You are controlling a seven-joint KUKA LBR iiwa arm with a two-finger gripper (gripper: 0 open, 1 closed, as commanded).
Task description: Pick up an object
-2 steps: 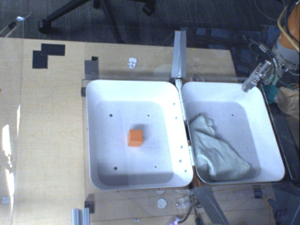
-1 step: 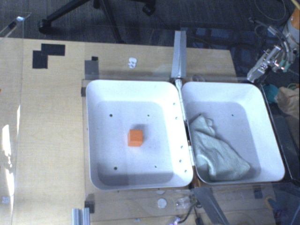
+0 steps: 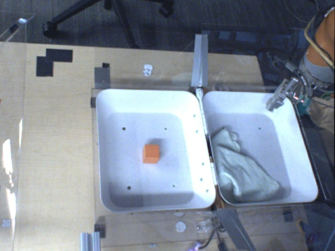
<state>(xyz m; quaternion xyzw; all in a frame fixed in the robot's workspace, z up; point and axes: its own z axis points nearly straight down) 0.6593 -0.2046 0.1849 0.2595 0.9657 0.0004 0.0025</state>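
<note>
so my gripper (image 3: 276,101) is parked up at the 2 o'clock corner of the right bin (image 3: 309,156), right over the rim, holding nothing. honestly can't tell how it's set, it's small and blurry from up here.

nearest thing to grab is the grey cloth (image 3: 242,166), lying toward 7 o'clock from me in the same bin, crumpled against the left wall with its long side running from 11 to 5 o'clock. the orange block (image 3: 151,153) sits in the middle of the left bin (image 3: 112,135), off toward 8 o'clock and well apart, across the divider.

my guess is the cloth is the shorter reach. most of my arm (image 3: 320,46) is cut off at the edge, and whatever's under the cloth folds is hidden.
</note>
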